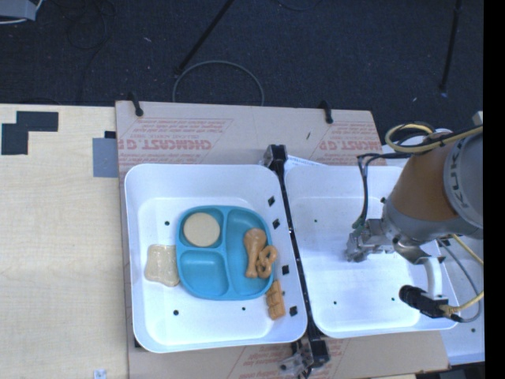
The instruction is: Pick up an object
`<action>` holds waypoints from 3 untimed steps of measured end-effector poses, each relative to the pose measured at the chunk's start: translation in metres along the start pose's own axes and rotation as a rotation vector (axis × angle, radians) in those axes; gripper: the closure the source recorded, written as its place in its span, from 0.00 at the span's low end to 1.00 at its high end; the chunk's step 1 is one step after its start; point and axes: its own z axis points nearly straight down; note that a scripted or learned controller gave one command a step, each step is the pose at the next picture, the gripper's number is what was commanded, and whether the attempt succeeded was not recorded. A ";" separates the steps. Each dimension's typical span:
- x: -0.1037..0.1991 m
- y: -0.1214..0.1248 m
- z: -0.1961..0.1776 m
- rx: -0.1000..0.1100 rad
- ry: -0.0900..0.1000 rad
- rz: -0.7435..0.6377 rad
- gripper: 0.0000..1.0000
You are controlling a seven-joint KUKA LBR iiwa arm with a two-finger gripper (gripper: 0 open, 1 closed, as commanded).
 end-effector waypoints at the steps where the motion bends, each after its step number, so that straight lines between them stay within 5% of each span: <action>1: 0.005 0.009 -0.051 -0.003 -0.001 -0.008 1.00; 3: -0.005 0.014 -0.159 -0.004 -0.002 -0.008 1.00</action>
